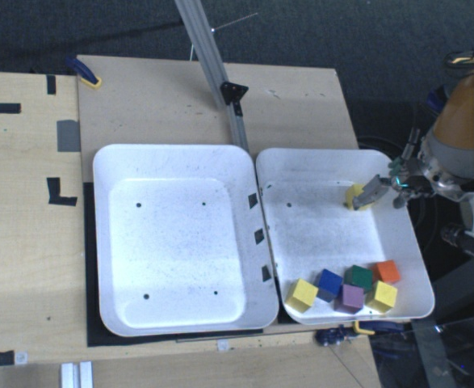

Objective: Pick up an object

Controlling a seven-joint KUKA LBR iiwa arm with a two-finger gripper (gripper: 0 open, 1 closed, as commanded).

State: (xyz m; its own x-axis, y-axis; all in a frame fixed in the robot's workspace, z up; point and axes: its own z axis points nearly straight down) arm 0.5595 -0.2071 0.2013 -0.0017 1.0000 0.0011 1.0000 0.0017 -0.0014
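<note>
While my gripper (358,200) reaches into the right bin (317,233), its fingers look pinched on one yellow block (354,192). I count six more along the near wall: two yellow, one each blue, green, purple, orange.

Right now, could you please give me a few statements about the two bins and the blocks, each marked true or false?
1. The blocks lie in the left bin. False: they lie in the right bin.
2. The blue block sits beside the purple block. True.
3. The pincer hangs over the left bin. False: it is at the right bin's far right side.
4. A yellow block sits at the pincer's tip. True.
5. The orange block lies apart from the cluster. False: it adjoins the green block.
</note>
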